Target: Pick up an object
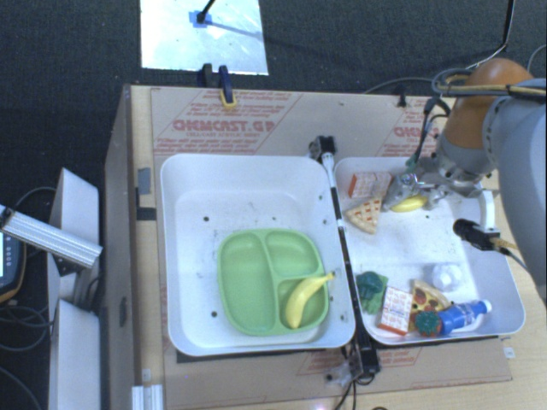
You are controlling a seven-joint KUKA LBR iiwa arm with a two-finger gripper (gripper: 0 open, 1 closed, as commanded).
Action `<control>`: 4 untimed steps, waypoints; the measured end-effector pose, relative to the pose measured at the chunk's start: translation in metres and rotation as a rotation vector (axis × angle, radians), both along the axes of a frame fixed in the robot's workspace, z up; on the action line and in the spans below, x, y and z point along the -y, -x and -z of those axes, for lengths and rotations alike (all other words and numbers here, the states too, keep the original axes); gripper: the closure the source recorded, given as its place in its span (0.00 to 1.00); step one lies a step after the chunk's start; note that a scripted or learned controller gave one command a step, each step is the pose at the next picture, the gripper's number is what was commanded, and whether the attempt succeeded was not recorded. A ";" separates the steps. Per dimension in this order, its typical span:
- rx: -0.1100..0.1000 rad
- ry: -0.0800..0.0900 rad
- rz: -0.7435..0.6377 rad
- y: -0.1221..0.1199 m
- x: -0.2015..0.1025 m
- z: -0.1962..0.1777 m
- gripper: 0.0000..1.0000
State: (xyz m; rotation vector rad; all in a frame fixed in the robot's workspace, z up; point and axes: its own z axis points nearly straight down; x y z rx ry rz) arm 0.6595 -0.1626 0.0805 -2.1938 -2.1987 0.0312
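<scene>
The two-finger metal gripper (pixel 408 196), at the white right bin's (pixel 504 301) twelve o'clock, pinches a small yellow plastic banana (pixel 408 204) between its fingers.

Small yellow object at the claw

A small yellow banana-like piece (pixel 409 204) is seen lying flat at the right bin's twelve o'clock, just beside the claw (pixel 416 188).

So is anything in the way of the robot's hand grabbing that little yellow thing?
Nothing visible is in the way. The gripper is already right down at the small yellow object in the right bin. The pizza slice and the small box lie off to the side.
</scene>
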 end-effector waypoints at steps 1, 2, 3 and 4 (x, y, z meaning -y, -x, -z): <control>0.003 0.002 0.003 0.000 0.022 0.000 0.00; 0.003 0.002 0.002 0.000 0.022 0.000 0.00; 0.023 0.008 0.001 0.007 0.033 -0.001 0.00; 0.000 -0.004 0.001 -0.002 0.042 0.000 0.00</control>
